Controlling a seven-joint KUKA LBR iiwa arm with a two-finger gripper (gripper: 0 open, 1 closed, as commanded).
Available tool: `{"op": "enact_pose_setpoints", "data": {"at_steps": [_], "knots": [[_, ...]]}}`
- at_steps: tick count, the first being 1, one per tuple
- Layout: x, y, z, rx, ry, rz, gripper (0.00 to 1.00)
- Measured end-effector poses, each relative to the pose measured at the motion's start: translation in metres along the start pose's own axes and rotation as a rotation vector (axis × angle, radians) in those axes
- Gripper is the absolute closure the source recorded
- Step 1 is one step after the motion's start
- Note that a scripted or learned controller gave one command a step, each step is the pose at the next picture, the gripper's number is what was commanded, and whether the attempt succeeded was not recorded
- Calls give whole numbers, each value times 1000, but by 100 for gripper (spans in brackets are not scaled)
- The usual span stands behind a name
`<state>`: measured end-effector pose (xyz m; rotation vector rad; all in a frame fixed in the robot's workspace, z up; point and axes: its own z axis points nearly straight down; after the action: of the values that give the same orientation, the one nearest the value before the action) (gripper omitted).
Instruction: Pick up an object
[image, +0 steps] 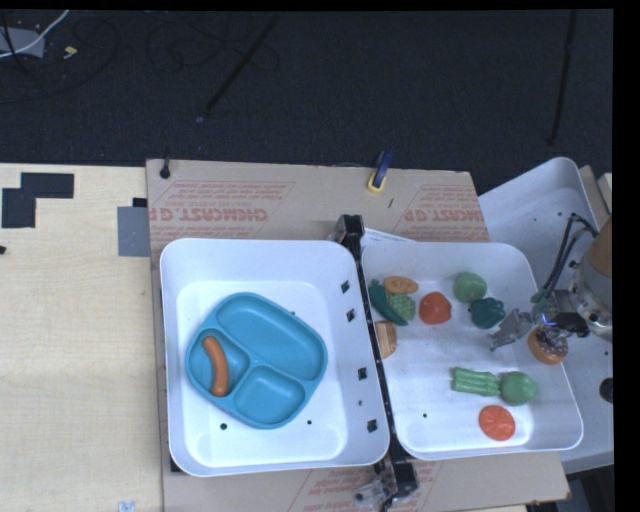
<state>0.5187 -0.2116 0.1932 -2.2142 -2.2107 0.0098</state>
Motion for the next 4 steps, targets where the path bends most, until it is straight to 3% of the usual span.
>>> {"op": "enact_pose_setpoints", "data": {"at_steps": [1,3,4], "knots": [[-1,3,-6,-11,-3,-1,0],[11,11,93,-15,-1,-5,0],[10,10,85,-12,-2,-2,100]]}}
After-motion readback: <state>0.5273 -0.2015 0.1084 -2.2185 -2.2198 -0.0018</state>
